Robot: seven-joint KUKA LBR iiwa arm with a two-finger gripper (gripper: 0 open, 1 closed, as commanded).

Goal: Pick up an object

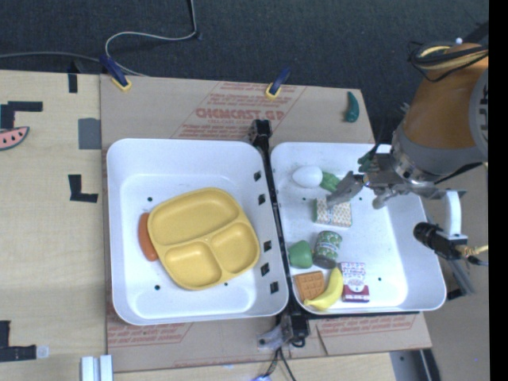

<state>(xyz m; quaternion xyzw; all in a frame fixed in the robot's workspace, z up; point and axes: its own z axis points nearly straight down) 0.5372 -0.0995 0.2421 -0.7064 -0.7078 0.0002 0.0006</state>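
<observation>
Gripper (pixel 359 190) above right bin (pixel 413 280), near egg (pixel 307 176).

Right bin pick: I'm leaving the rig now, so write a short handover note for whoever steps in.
Gripper: over the upper part of the right bin, above a small patterned block; nothing seen between its fingers.
Right bin also holds a white egg, a green piece, a small can, a cracker, a banana and a small carton.
Left bin: yellow divided tray over an orange item.
Done: nothing lifted.
Left: grasp and lift one object.
</observation>
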